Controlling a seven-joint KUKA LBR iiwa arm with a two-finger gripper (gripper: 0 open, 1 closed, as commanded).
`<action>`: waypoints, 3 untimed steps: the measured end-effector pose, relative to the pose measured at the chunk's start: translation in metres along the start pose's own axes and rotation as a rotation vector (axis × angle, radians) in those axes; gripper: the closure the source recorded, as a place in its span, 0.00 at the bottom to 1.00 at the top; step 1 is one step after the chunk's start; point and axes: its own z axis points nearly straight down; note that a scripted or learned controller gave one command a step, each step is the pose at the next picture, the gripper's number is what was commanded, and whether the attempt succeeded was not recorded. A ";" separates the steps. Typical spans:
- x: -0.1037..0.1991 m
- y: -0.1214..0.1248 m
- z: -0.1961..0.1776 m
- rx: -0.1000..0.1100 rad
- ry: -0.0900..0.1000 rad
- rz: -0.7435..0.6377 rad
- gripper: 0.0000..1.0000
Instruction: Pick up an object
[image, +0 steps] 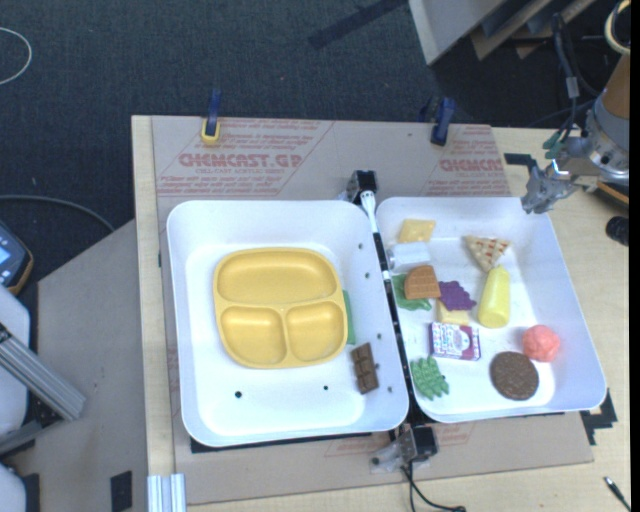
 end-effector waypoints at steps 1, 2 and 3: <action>0.058 -0.015 -0.008 0.007 0.004 -0.003 1.00; 0.100 -0.032 -0.001 0.008 0.004 -0.002 1.00; 0.148 -0.045 -0.011 0.008 0.004 -0.002 1.00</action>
